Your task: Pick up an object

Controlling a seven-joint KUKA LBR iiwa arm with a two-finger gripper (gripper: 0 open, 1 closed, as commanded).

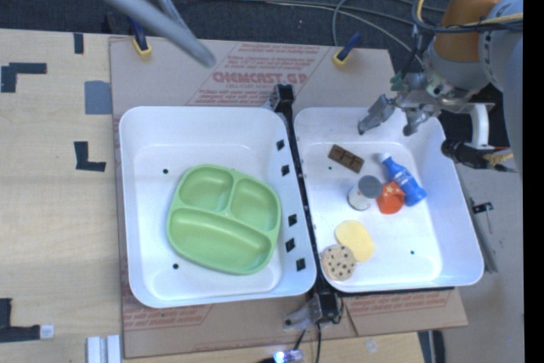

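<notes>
The task names no one object, so any of the small things in the right bin [442, 263] can serve. I take the grey can [365, 190] as the landmark, lying near the middle of this bin. Touching it on the right is an orange thing [390, 199], and just behind that lies a blue bottle [402, 179], slanted. A brown bar [345, 157] lies apart to the upper left of the can. Below the can are a yellow piece [355, 239] and, touching it at the lower left, a cookie [339, 263].

The gripper [390, 121] hangs above and a little to the right of the can, over the back part of the bin, with its jaws spread wide and nothing between them. It is not yet down at any object.

To do the step well, I think it is better to choose a thing that stands free. The brown bar is the nearest free one, but it is flat and may slip. The bottle is thicker; the jaws should close across its narrow side, so the wrist should turn to match its slant. The can and the orange thing touch, so a finger could push one against the other.

Left of the can, across the divider, the left bin [144, 132] holds a green tray [224, 218].
</notes>
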